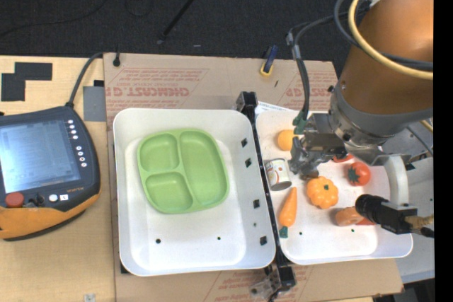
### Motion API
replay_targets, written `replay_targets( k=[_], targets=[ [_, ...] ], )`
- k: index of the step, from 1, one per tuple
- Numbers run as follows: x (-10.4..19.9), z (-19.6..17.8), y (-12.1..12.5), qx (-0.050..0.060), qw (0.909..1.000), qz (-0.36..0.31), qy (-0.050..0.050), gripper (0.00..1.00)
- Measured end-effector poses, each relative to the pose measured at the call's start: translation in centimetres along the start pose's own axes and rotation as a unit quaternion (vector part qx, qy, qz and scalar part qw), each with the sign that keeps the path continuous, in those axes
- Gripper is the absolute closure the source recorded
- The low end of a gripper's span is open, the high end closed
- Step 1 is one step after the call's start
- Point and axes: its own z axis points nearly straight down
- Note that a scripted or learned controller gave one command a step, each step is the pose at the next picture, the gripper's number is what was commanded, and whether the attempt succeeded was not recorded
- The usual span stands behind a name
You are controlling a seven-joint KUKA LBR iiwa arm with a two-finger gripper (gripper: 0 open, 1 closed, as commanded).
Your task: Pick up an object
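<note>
- Gripper point(306, 160), dark metal tool at the arm's tip: hangs low, just up and left of the small orange ribbed toy pumpkin point(322, 192). Whether it is released or clenched cannot be told, and nothing is seen held in it.
- Likely target (a judgement): the pumpkin. It is the nearest thing to the tool and sits on the floor of the right-hand shallow white bin point(340, 254).
- Risk, offset: the tool is off the pumpkin's centre, over bare floor. Closing from here would probably catch nothing, or clip the rounded side and push the pumpkin away.
- Risk, crowding:
  - orange tapered toy carrot point(288, 206), just left of the pumpkin
  - small white labelled can point(276, 174), up and left of the pumpkin
  - yellow-orange round fruit point(284, 139), farther up and left
  - red toy tomato point(359, 174), up and right
  - brown-orange stubby piece point(345, 216), down and right
  - A sideways correction could knock one of these or pinch two together.
- Arm pose: the grey arm with an orange band point(389, 67) reaches in from the pumpkin's upper right, wrist bent downward.
- Well left of the pumpkin: the second white bin point(184, 254) holds a green three-compartment plastic tray point(182, 170).
</note>
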Motion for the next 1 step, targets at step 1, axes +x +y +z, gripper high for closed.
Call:
replay_targets(
  k=[1],
  targets=[
    [8.63,-10.68,-0.03,-0.013,0.9999,-0.006,0.003,1.0]
  ],
)
